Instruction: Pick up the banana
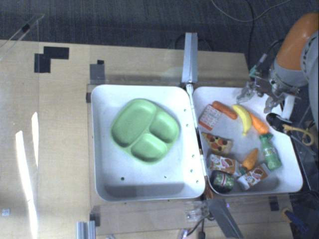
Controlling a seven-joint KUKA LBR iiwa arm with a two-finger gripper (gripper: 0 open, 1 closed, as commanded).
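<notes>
The yellow banana lies curved in the upper middle of the right bin, between a red sausage on its left and an orange carrot on its right. My gripper hangs over the bin's far edge, just above and right of the banana's top end. Its fingers are spread open and hold nothing. The grey arm with its orange band comes in from the upper right.
The right bin also holds a red-and-white packet, a pizza box, a green bottle, a small orange item, a can and two cartons. A green divided plate sits in the left bin.
</notes>
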